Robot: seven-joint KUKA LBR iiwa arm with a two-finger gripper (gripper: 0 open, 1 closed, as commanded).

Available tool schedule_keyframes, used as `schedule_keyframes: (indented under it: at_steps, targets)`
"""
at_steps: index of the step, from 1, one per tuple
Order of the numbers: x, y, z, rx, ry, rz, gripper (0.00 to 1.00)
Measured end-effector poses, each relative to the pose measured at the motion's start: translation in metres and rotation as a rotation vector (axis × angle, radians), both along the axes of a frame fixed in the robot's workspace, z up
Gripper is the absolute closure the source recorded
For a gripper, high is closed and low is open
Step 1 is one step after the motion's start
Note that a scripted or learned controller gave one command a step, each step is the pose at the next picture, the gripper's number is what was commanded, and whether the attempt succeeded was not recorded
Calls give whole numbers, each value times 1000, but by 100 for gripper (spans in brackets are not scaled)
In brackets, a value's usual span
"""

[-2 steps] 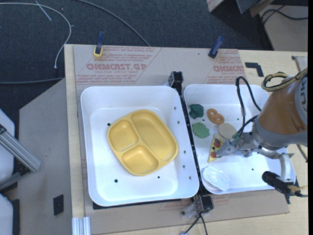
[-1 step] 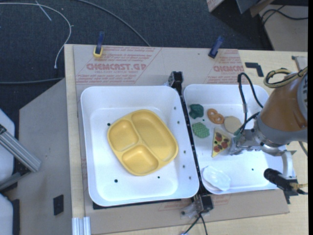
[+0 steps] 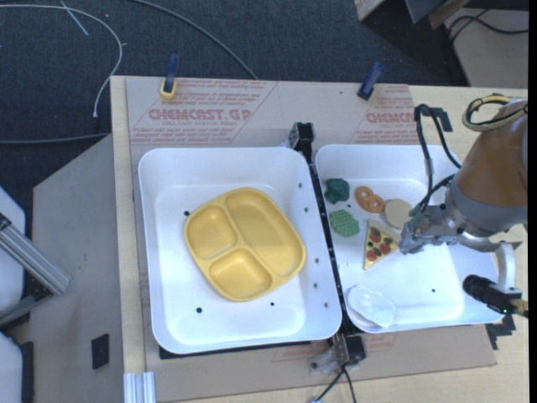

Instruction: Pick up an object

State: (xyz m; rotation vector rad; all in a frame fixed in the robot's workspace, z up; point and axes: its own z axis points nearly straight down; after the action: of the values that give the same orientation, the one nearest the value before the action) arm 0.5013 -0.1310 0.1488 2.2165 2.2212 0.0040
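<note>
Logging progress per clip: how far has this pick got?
Done: the arm has reached into the right bin, and the tool sits low beside the pizza slice. In hand: nothing visibly lifted; its grip can't be made out. Left: grasp and raise one item, whether the slice, pretzel or green pieces. The yellow tray lies untouched in the left bin.

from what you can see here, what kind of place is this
Probably a robotics lab test bench, not a kitchen. Two white bins sit on a board clamped with blue clips, cables trail over the carpet, and the arm's gripper hovers by toy food such as a pizza slice.
</note>
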Motion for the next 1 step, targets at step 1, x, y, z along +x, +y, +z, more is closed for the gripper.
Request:
schedule_keyframes:
  at_steps: [1]
  targets:
    - [-1,3,63,-1,-2,0,100]
